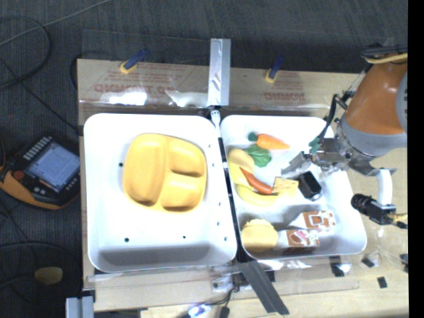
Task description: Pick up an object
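Occupying the left bin (99,244), a yellow three-compartment tray (164,171) lies flat. Toys fill the right bin (354,240): banana (255,194), carrot (271,141), red pepper (257,182), printed box (310,229). The arm (374,111) angles in; its gripper (306,177) hovers beside the banana, finger spread unreadable.

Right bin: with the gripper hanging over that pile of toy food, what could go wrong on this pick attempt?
Two risks. The gripper sits beside a tight cluster: banana, red pepper and cheese wedge overlap, so it may catch two items or nudge them away. The arm is also near the right bin's rim, so a low approach might clip the wall.
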### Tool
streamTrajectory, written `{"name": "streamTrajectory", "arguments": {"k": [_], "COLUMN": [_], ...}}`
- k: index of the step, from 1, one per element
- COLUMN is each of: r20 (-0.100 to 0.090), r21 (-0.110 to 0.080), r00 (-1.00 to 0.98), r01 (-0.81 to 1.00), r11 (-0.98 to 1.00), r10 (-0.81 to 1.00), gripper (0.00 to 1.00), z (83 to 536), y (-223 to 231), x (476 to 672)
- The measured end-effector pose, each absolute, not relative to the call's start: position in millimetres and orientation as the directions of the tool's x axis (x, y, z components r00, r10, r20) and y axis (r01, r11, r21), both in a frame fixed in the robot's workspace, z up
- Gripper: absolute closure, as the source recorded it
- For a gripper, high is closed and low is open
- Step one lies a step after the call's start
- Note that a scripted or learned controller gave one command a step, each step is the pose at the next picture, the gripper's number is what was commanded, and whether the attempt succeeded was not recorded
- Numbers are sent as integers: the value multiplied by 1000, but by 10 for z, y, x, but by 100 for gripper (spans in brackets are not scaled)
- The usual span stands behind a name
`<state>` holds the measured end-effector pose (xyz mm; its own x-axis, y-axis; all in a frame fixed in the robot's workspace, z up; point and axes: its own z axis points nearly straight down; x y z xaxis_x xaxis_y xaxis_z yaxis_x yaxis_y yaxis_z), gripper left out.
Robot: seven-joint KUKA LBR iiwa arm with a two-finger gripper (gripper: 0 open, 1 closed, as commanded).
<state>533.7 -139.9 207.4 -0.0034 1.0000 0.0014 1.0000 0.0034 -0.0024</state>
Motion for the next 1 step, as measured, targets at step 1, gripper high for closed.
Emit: {"name": "streamTrajectory", "arguments": {"k": [1], "r20": [-1], "r21": [-2], "r00": [-60], "r01": [998], "r11": [60], "r10": [998], "gripper": [0], "z": [1026], "y": [-1442], "x": [5975]}}
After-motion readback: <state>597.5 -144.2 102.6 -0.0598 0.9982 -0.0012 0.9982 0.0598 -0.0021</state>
